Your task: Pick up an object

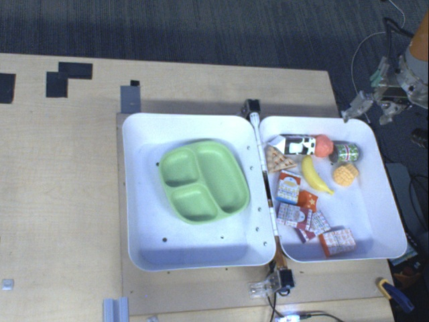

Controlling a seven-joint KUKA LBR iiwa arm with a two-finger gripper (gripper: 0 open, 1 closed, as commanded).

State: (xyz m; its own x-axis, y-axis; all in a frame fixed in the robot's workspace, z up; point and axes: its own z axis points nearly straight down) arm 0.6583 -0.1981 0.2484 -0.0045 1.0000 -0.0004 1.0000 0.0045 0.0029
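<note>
Banana (316, 175) in right bin (375, 210), tool (374, 104) well apart

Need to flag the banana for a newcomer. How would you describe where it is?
Look in the right white bin, among the pile of toy food. The banana lies near its middle, slanting, beside the yellow corn piece. It is the one long, curved, smooth yellow item.

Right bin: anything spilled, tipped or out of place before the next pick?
Nothing looks spilled or damaged. The right bin holds a loose jumble: banana, a can on its side and small cartons overlapping near the divider. The green plate sits flat in the left bin. The tool is outside the bins.
</note>
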